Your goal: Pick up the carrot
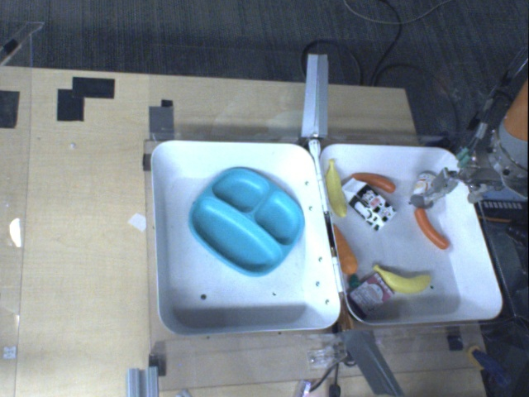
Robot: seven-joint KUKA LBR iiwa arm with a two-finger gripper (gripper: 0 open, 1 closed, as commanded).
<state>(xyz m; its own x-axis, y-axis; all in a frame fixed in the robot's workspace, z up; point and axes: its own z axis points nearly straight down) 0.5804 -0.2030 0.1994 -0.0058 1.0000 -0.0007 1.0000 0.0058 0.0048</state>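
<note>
- Carrot [345, 253] lies against the left wall of the right bin [483, 259], between two bananas
- My claw [431, 190] hovers well apart from it; whether open, I cannot tell
- Approach step: next I must cross left and descend

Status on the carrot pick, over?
Hand over right bin's upper right, nothing visibly held. Carrot lies against the left wall of right bin, untouched. Bananas flank it; packet just below.

Blue plate [246, 219] in left bin [165, 246], carrot [345, 252] by right bin's [483, 284] left wall, gripper [430, 190] above sausage [431, 227]
</note>
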